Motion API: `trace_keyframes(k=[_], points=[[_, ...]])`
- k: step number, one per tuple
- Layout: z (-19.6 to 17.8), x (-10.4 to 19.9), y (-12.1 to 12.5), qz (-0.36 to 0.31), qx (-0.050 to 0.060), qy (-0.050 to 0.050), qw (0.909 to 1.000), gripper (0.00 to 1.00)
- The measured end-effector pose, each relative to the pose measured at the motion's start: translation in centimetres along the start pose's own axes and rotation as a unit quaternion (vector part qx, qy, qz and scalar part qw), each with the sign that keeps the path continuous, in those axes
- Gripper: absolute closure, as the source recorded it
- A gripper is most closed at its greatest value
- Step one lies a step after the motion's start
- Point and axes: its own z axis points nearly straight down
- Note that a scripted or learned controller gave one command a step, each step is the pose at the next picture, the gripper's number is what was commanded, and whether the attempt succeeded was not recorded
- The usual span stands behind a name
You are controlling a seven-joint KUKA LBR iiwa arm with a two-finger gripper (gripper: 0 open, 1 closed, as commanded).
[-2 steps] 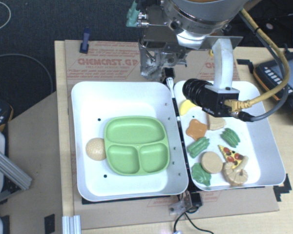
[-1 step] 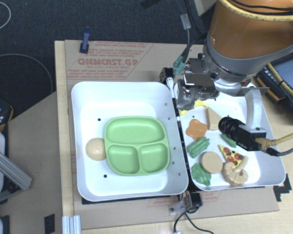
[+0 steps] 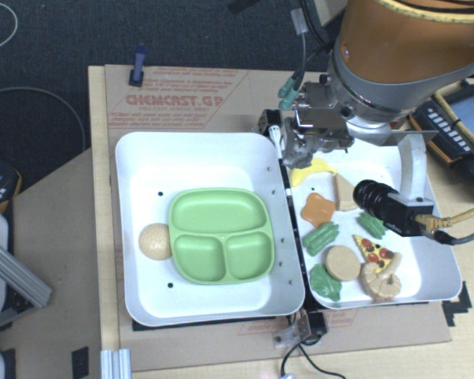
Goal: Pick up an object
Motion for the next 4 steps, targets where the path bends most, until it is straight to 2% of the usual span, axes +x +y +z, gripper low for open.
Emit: trace_keyframes(k=[4], points=[[-4.1,0.2,0.2,0.000,-0.004,0.001,1.0000,1.00]])
